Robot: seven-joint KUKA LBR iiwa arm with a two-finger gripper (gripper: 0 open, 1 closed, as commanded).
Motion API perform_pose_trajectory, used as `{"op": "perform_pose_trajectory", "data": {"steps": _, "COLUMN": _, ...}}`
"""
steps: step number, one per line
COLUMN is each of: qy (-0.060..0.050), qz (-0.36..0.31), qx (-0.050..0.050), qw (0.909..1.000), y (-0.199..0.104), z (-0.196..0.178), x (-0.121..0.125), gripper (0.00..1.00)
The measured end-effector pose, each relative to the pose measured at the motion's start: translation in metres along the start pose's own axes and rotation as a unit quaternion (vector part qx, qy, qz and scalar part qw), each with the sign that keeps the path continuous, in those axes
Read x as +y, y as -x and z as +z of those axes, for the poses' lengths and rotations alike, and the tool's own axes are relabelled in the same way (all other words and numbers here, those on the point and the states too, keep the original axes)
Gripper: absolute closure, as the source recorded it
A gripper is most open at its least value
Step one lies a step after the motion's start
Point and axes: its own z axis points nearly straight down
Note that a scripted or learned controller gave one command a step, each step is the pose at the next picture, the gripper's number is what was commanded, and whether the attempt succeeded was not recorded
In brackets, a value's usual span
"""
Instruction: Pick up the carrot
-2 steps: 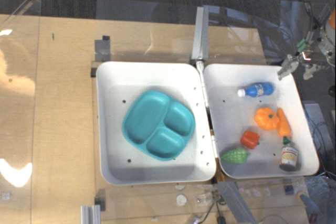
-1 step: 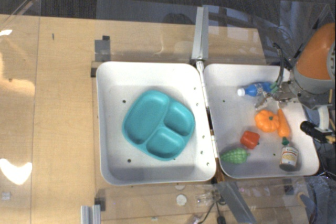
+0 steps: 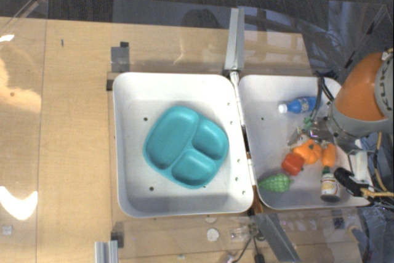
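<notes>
I'm seeing 2 smooth white bins; the left bin (image 3: pixel 123 151) is holding a glossy teal tray (image 3: pixel 186 146) with 3 hollows. In the right bin (image 3: pixel 265 92), the gripper (image 3: pixel 311 131) is hanging just above the carrot (image 3: pixel 329 154), a short orange taper with its long axis running up-down. Whether the gripper is gripping anything, I cannot tell.

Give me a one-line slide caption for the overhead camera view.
Gripper poised over the carrot among right-bin clutter; teal divided plate in the left bin.
</notes>
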Motion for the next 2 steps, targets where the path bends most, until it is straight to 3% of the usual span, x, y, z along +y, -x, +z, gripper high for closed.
{"op": "perform_pose_trajectory", "data": {"steps": 1, "qy": 0.004, "qz": -0.001, "qx": -0.001, "qw": 1.0000, "y": 0.000, "z": -0.012, "x": 0.003, "gripper": 1.00}}
{"op": "perform_pose_trajectory", "data": {"steps": 2, "qy": -0.003, "qz": -0.145, "qx": 0.001, "qw": 0.9894, "y": -0.027, "z": -0.104, "x": -0.054, "gripper": 1.00}}
